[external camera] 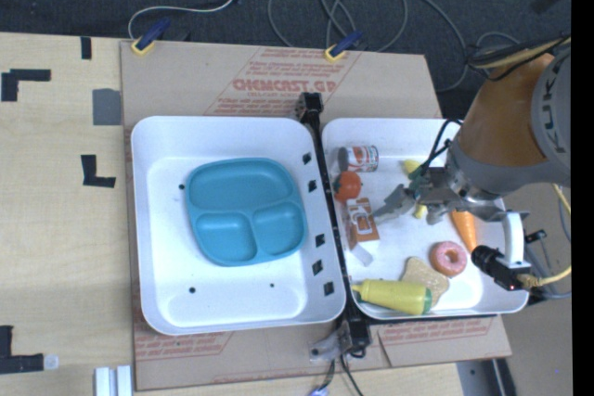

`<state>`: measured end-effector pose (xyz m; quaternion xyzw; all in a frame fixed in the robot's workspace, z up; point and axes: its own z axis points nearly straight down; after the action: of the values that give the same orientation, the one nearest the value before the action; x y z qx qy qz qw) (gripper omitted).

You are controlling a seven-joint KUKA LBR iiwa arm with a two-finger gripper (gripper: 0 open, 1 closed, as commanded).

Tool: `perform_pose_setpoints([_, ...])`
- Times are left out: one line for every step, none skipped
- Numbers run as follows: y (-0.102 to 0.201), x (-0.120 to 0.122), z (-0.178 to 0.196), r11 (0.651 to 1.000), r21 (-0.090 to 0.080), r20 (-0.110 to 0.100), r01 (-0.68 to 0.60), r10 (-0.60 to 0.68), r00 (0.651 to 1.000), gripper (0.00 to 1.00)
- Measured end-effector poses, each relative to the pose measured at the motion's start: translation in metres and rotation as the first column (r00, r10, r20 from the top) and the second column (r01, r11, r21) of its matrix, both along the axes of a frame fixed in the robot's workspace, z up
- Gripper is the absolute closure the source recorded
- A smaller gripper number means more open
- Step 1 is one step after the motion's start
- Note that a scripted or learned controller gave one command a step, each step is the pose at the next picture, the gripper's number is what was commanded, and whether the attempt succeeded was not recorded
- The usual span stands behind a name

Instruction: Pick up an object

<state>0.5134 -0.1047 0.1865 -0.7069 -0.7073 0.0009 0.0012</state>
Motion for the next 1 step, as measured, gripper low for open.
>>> perform_pose_setpoints([-0.0593, 0.0646, -0.0011, 1.0, -0.001, 0.001, 0.001, -0.001, 1.0, 0.0])
